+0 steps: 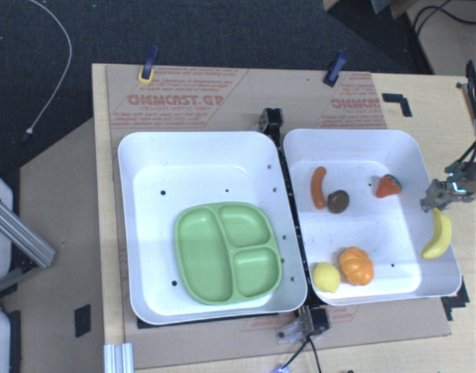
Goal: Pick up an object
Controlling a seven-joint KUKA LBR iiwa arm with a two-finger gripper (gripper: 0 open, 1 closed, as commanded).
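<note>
The right bin (362, 148) holds several toy foods. An orange-red sausage (319, 186) lies next to a brown round piece (337, 201). A strawberry (388, 186) sits toward the bin's far right. A yellow banana (438, 235) rests against the right wall. An orange pepper-like piece (356, 265) and a yellow lemon (326, 277) lie at the near edge. My gripper (445, 192) hangs at the bin's right rim, just above the banana's top end and right of the strawberry. Nothing shows in its grasp.
The left bin (145, 169) bears a green divided plate (227, 252). Both bins stand on a cardboard sheet (222, 92) held by a yellow and blue clamp (148, 67) and a blue one (334, 69). A black divider clip (271, 120) sits between the bins.
</note>
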